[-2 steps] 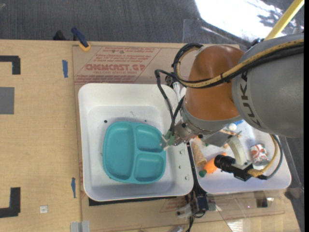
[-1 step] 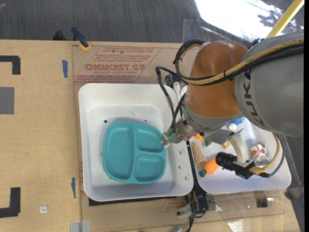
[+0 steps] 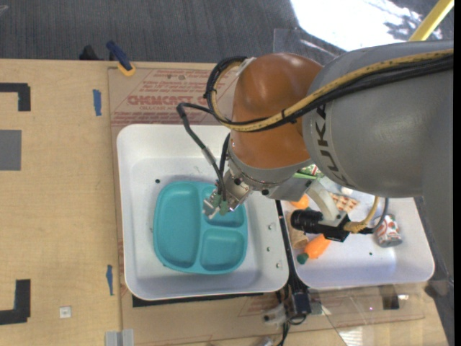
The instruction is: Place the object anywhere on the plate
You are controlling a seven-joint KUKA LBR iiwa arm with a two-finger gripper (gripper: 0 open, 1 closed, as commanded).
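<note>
I am hovering my tool point(image 3: 218, 204), grip state unreadable, over the teal plate point(image 3: 189, 225) in the left bin point(image 3: 133, 215), judging release comes next.

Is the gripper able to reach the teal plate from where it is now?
Probably yes: the gripper hangs over the teal plate in the left bin, with nothing visible between them.

We see a plate point(image 3: 189, 231) lying in the left bin point(image 3: 137, 193), and small things in the right bin point(image 3: 410, 265).
</note>
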